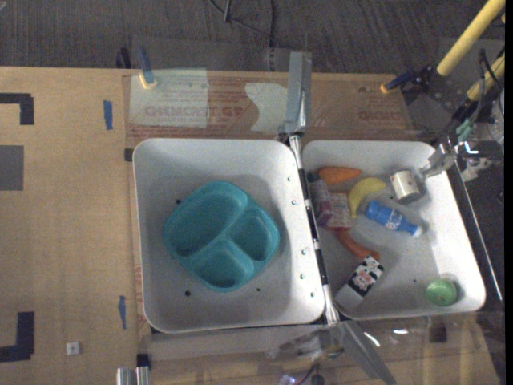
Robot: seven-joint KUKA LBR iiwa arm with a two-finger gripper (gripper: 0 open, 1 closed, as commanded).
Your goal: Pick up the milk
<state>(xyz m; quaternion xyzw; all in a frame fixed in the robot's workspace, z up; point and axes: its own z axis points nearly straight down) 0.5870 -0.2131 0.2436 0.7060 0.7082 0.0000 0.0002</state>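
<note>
Gripper [457,147] sits at the right bin's [461,239] two o'clock rim (whether it is released or clenched, I cannot tell). Milk carton [365,277], cow-spotted, lies at that bin's seven o'clock, touching the carrot [357,244].

Two shallow white bins sit side by side on a wooden bench, seen from above. The left bin [152,215] holds a teal divided tray [221,235], tilted at an angle. The right bin [457,239] is crowded: a cow-patterned milk carton [362,280] lies near the front, an orange carrot [357,245] just behind it, with a blue bottle [393,218], a yellow banana [367,192], a silver can [405,186] and a second orange item [340,175] farther back. A green round object [442,291] rests in the near right corner. At the far right, metal hardware [457,147] meets the bin's rim.
</note>
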